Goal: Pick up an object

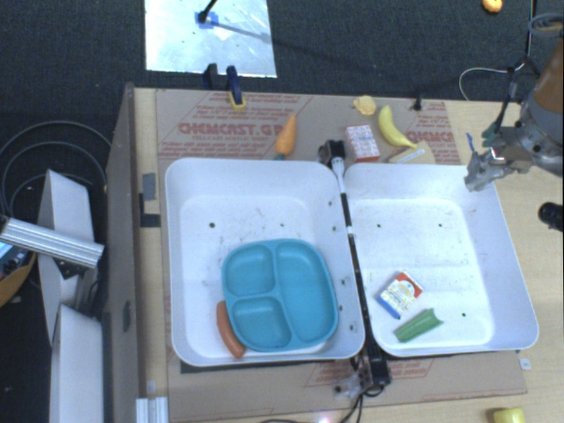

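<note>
Objects for grabbing are sitting low in the right white bin: a small white-and-blue carton with a red patch, and just below it a green stick-shaped piece, close beside it. The grey two-finger gripper is hanging way up at that bin's far right corner, well apart from both. Honestly can't tell how it's set. Left white bin is holding a teal sectioned plastic tray and an orange sausage-shaped toy by its edge.

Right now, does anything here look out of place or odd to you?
Yes. Several toy foods lie outside the bins on the cardboard behind them: a carrot, a banana and a small box. In the left bin, a sausage lies wedged beside the blue tray, not in it.
</note>
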{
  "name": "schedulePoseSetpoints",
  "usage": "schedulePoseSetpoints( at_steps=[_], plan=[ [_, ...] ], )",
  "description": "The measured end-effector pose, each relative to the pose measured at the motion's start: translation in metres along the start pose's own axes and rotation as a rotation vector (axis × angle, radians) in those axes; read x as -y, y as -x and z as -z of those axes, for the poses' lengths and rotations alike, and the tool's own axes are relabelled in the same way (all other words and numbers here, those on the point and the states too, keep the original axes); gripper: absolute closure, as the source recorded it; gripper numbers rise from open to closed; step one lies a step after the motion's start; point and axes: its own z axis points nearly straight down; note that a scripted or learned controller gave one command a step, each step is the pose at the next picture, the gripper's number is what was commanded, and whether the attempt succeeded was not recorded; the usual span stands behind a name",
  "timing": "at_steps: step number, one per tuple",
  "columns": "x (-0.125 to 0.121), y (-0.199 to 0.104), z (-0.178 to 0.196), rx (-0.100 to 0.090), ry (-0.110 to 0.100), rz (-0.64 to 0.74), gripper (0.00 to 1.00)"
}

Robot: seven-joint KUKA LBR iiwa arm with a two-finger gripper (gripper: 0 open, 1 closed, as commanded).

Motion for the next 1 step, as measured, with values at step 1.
schedulePoseSetpoints(
  at_steps=[1],
  plan=[
    [-0.0476, -0.0394, -0.0234, -0.001, -0.002, 0.000, 1.00]
  ],
)
